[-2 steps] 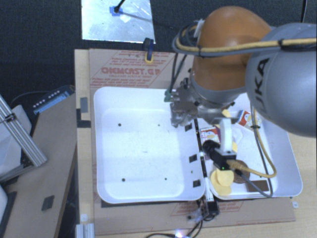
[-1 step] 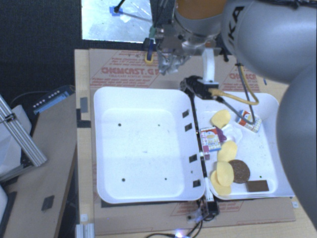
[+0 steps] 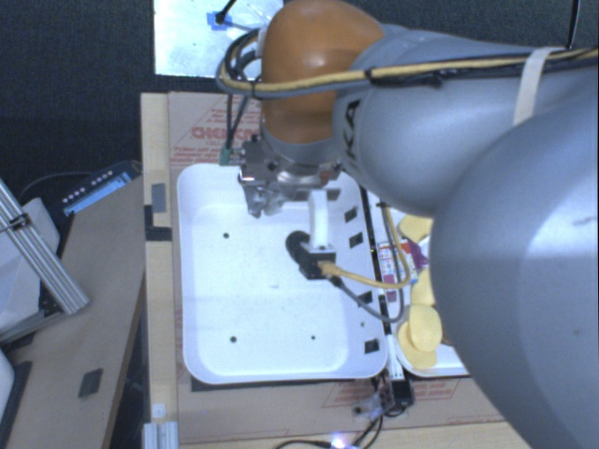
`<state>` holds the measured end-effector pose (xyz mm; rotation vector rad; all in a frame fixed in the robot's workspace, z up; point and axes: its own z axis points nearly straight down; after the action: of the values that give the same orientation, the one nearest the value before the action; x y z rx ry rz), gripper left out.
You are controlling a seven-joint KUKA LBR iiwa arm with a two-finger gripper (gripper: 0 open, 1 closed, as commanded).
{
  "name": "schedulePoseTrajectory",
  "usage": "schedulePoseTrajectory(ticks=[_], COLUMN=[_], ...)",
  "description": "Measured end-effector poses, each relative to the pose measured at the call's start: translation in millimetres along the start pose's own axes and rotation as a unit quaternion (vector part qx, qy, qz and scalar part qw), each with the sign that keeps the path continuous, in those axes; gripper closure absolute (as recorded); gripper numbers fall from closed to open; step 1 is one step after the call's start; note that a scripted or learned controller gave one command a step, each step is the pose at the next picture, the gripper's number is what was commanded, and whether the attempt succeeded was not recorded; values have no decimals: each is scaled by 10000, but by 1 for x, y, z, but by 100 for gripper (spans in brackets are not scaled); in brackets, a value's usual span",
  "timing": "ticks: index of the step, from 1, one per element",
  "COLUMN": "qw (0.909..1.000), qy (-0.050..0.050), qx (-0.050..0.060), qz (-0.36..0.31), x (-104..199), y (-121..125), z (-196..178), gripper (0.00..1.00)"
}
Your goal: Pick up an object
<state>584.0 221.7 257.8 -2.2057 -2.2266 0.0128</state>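
1. Over the upper part of the left bin [image 3: 215, 344], we see the tool [image 3: 281, 195] hanging below the orange band [image 3: 314, 64]. It is a grey metal cluster seen from above, and we cannot tell how it is set or whether anything sits in it.
2. Just below and to the right of the tool, a white bracket with a black block [image 3: 304, 251] juts out over the bin floor. A yellow cable [image 3: 360, 281] runs from it toward the right. We take this for part of the arm's own gear, not something to pick.
3. The floor of the left bin beneath the tool looks bare white, marked by a few small dark dots.
4. The only likely objects we find are in the right bin [image 3: 449, 368]: pale yellow objects [image 3: 423, 330] near its lower left corner, largely covered by the arm. They lie well apart from the tool, across the wall between the two bins.
5. We judge those yellow things light and fairly smooth, perhaps plastic, though their hardness is unclear. A hold across the narrow width of the rounded lowest piece seems best to us.
6. The surface [image 3: 159, 251] around the bins is brown board.
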Motion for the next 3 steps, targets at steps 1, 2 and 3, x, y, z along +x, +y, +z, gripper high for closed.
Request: schedulePoseTrajectory(ticks=[1, 2, 3], qw=[10000, 10000, 10000], qy=[7, -2, -2], qx=[-80, -49, -49], qz=[16, 20, 45], x=[12, 11, -4], y=[63, 86, 86], z=[47, 103, 176], gripper=[100, 100, 100])
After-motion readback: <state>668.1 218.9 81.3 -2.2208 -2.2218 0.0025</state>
